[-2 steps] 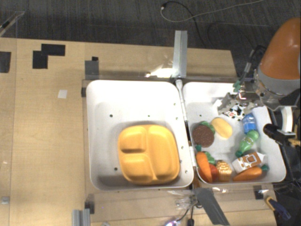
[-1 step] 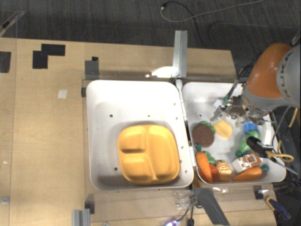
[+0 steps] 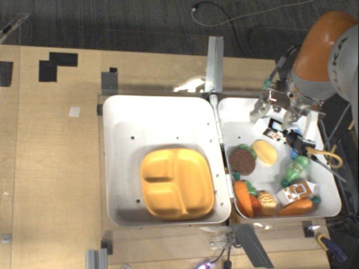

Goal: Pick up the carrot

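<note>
Camera view shows the carrot lying at the right bin's front-left corner, beside a corn cob. The claw hovers over that bin's rear edge, well apart from the carrot, seemingly staged for descent; whether it is apart or together, I cannot tell.

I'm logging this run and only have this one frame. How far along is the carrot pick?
Nothing looks done yet: the carrot lies at the near left corner of the right bin, beside the burger patty. The gripper hangs over the far end of that bin, well away from it. Left to do: move over the carrot, descend, grasp and lift.
</note>
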`<action>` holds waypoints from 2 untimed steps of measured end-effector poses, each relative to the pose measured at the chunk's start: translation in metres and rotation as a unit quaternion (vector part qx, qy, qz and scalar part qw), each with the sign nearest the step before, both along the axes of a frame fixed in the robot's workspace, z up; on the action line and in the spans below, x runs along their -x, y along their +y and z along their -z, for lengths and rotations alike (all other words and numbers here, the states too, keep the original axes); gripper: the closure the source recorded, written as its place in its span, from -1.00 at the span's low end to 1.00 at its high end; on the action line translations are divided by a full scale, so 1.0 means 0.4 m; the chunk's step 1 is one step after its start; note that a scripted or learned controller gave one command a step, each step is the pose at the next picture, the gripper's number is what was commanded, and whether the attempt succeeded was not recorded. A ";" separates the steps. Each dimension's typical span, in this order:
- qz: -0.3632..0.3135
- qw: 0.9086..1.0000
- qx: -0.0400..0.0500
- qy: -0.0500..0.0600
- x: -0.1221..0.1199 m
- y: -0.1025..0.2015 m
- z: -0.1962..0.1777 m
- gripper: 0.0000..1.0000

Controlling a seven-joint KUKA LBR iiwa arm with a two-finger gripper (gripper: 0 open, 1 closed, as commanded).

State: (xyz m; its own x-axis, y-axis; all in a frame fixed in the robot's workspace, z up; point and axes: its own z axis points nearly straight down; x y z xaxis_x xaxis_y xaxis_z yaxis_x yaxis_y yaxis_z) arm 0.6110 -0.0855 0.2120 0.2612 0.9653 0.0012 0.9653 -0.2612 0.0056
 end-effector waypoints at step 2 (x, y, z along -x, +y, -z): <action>0.249 0.968 -0.001 0.002 -0.148 -0.029 0.246 -1.00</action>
State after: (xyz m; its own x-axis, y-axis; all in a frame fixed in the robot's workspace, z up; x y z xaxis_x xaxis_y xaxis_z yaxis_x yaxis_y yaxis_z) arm 0.6700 -0.0973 0.1135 0.6946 0.7194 0.0020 0.7194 -0.6946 0.0013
